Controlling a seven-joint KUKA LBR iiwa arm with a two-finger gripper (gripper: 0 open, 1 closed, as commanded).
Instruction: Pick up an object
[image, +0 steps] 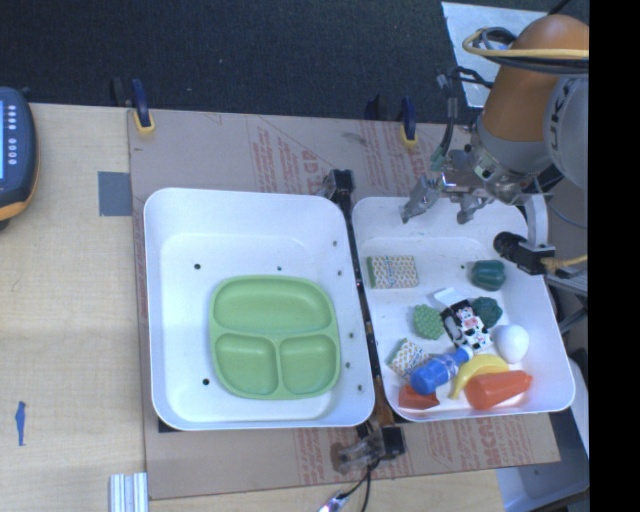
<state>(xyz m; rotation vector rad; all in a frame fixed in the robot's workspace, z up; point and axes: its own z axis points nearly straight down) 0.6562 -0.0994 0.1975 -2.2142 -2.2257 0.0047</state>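
Observation:
My gripper (444, 209) hangs over the far edge of the right bin (440, 232), its two fingers spread apart with nothing between them. Below it in that bin lie a patterned square pad (392, 271), a dark green block (488, 272), a green textured piece (428, 321), a black-and-white toy (465, 322), a white egg (511, 342), a blue bottle (436, 374), a yellow banana (480, 368) and an orange-red piece (497, 389). The objects cluster in the near right part of the bin.
The left bin (170, 300) holds a green three-part plate (274, 336). Clamps (143, 112) pin the cardboard at the far edge. A blue-and-orange device (14, 150) sits at the far left of the bench.

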